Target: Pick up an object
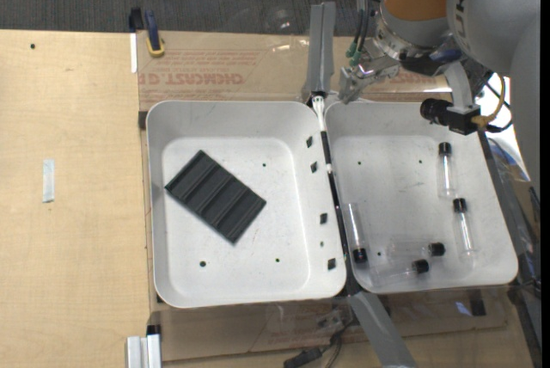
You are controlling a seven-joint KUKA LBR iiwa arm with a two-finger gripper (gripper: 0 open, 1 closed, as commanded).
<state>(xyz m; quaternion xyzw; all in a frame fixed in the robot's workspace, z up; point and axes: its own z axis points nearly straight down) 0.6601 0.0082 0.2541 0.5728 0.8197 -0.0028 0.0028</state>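
Observation:
A dark grey ribbed slab lies at a slant on the floor of the left bin. The right bin holds several clear tubes with black caps: one upright near the far right, one below it, one along the left wall, and more by the front wall. My gripper hangs under the orange-banded wrist, over the far left corner of the right bin, well away from the tubes and the slab.
A grey post rises behind the seam between the bins, close to the gripper. A black fitting juts over the right bin's far edge. Cardboard lies behind the bins, with a blue and yellow clamp.

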